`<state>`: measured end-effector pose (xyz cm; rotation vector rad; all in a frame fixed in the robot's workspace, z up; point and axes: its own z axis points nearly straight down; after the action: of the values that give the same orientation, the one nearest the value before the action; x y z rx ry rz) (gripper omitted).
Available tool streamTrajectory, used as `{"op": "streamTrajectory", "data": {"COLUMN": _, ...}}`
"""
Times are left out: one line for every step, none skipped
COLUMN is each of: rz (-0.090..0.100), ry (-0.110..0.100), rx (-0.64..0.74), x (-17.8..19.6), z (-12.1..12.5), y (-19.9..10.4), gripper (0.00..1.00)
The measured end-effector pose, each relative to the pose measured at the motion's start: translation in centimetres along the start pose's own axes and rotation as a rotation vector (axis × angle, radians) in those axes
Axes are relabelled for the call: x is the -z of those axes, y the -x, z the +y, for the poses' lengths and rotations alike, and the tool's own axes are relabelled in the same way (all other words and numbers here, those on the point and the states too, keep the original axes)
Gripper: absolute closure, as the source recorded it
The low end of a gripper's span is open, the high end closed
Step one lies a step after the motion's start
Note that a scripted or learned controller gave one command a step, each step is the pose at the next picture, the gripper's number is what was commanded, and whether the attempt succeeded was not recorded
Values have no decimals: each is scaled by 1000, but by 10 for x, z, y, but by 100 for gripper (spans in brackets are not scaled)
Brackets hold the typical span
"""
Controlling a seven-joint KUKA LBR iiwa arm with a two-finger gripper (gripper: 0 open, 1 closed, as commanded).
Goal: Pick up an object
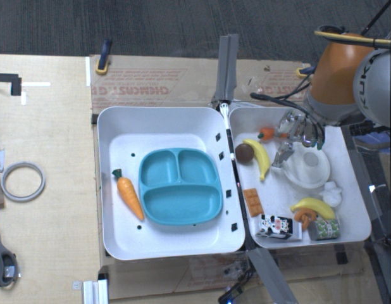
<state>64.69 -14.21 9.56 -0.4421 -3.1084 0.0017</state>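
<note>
Two bins share the bench. Whether the gripper (285,149) grips anything is impossible to tell; it hangs over the right bin (347,145) between a banana (259,157) and a white bowl (309,167), near the far edge.

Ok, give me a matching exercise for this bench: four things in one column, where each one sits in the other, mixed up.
Things:
1. carrot
2. blue divided plate
3. cracker
4. roll of tape

Places:
A. on the bench, left of both bins
B. middle of the left bin
C. right bin, near its left wall
D. left bin, left of the plate

Pairs: 1-D, 2-B, 3-C, 4-A
</note>
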Motion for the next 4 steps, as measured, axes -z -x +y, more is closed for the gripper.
{"op": "streamTrajectory", "data": {"rz": -5, "ry": 2, "rx": 29, "x": -3, "z": 36, "y": -29, "gripper": 0}}
{"op": "streamTrajectory", "data": {"rz": -4, "ry": 1, "rx": -166, "x": -3, "z": 36, "y": -42, "gripper": 0}}
{"op": "streamTrajectory", "data": {"rz": -3, "ry": 2, "rx": -239, "x": -3, "z": 31, "y": -68, "gripper": 0}}
{"op": "streamTrajectory", "data": {"rz": -1, "ry": 2, "rx": -515, "x": -4, "z": 26, "y": -78, "gripper": 0}}
